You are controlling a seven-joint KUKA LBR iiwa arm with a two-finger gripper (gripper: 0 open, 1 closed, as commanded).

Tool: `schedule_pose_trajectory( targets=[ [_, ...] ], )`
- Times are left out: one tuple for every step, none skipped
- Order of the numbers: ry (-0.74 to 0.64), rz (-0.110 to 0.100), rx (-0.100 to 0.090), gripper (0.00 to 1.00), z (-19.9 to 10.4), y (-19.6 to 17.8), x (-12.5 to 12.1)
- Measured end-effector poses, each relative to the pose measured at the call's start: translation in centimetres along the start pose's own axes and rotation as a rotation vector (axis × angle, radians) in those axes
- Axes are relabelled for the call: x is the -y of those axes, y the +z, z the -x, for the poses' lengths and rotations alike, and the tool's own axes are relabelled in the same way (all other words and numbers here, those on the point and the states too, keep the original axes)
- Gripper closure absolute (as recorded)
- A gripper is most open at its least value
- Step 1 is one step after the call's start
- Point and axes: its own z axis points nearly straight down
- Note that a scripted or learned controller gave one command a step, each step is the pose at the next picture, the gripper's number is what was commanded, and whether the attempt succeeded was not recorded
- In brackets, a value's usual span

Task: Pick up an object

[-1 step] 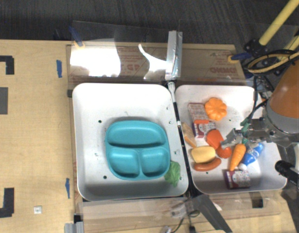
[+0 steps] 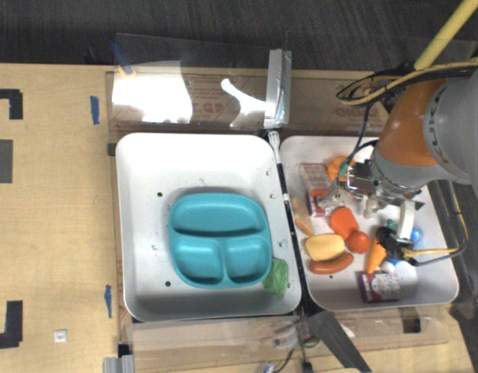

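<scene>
Hand, grip state unclear, hangs over right white bin; beneath, a long orange plastic carrot lies near-upright in view.

Position: fixed above the worktop
Facing: downward at a slant
Coverage: left bin and right bin side by side
Arm: enters from right

1. You'll find no print you can read anywhere here.
2. The packet at 12 o'clock in the right bin bears marks too blurred to read.
3. The pouch at 6 o'clock likewise.
</scene>
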Motion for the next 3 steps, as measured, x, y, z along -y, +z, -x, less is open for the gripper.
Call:
schedule_pose_trajectory(
  targets=[
    [-0.025,0.024,-0.002,0.00,-0.3,0.8,2.0],
    [-0.024,0.023,-0.005,1.00,-0.3,-0.1,1.8],
    [-0.096,0.001,-0.001,1.00,-5.2,-8.3,-2.8]
  ],
)
